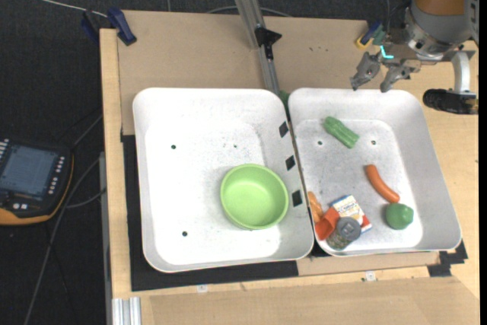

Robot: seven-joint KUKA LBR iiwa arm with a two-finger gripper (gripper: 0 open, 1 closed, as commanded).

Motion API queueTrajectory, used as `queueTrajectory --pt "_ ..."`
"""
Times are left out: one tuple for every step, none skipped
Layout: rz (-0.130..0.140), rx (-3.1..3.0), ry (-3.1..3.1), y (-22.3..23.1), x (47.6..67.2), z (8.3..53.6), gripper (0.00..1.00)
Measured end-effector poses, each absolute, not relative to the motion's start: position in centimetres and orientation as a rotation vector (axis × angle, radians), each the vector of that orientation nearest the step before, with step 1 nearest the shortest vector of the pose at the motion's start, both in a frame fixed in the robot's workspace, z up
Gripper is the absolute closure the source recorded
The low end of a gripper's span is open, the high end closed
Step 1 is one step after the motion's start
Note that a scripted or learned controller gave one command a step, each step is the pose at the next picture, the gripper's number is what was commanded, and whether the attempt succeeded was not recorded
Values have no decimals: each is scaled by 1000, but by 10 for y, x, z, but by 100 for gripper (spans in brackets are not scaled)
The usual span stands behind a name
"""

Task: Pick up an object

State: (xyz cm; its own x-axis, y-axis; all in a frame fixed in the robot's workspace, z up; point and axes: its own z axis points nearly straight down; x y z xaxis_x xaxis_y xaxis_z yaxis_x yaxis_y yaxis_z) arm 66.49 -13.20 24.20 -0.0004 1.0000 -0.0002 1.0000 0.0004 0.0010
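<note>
My gripper (pixel 378 78) hangs above the far rim of the right bin (pixel 434 164), its two fingers spread apart with nothing between them. Inside that bin lie a green cucumber-like piece (pixel 341 131), an orange-red sausage shape (pixel 380 183), a round green object (pixel 398 216), a small blue-and-white box (pixel 350 208), a grey round tin (pixel 345 232) and an orange carrot piece (pixel 314 205). The left bin (pixel 160 164) holds a light green bowl (pixel 254 196).
A slanted metal pole (pixel 247 4) runs down to the gap between the bins. A tablet-like pendant (pixel 29 175) lies off the bench at the left. Blue clamps (pixel 120 25) sit at the bench's far left corner.
</note>
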Motion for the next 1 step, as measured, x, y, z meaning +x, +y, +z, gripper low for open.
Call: queueTrajectory --pt "1 2220 2221 -132 665 242 0"
